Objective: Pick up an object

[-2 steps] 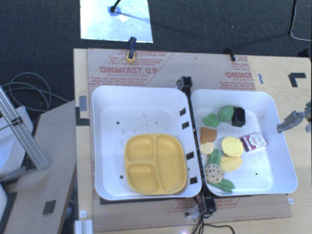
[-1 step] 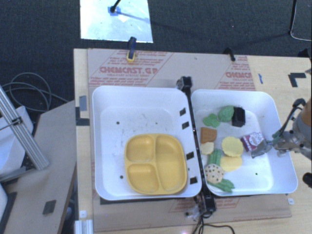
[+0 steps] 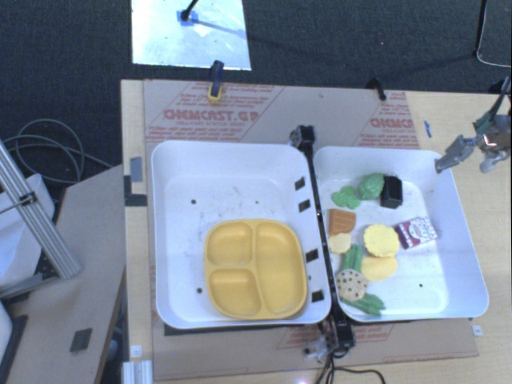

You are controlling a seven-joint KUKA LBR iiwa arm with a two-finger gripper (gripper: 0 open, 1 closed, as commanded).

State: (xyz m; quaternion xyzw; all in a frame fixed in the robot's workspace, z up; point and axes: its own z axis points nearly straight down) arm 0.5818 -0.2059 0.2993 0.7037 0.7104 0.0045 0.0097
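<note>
Nearest the lens, a green pod toy (image 3: 365,302) is lying against the near wall of the right bin (image 3: 448,290), with a speckled cookie (image 3: 350,282) touching it just behind. The rest of the toy food is being kept bunched along that bin's left side (likely tipped in loose, so pieces are overlapping): two yellow rounds (image 3: 381,240), an orange slice (image 3: 342,220), green leafy pieces (image 3: 370,186), a black block (image 3: 391,191) and a red-and-white packet (image 3: 416,232). The left bin (image 3: 172,214) is being occupied by a yellow divided plate (image 3: 256,266), lying flat toward its near side. The gripper (image 3: 469,158) is being held above the right bin's far right corner, just outside the rim, released, its fingers (image 3: 448,155) being spread with nothing seen between them. No object is being grasped yet, so the pick is being judged as not begun. The packet and the black block are lying closest to the gripper, still well apart from it, toward the left and nearer the lens. The packet is sitting apart from the clump, so it is being judged the easier target; the crowded pieces are risking a slipped grasp.
</note>
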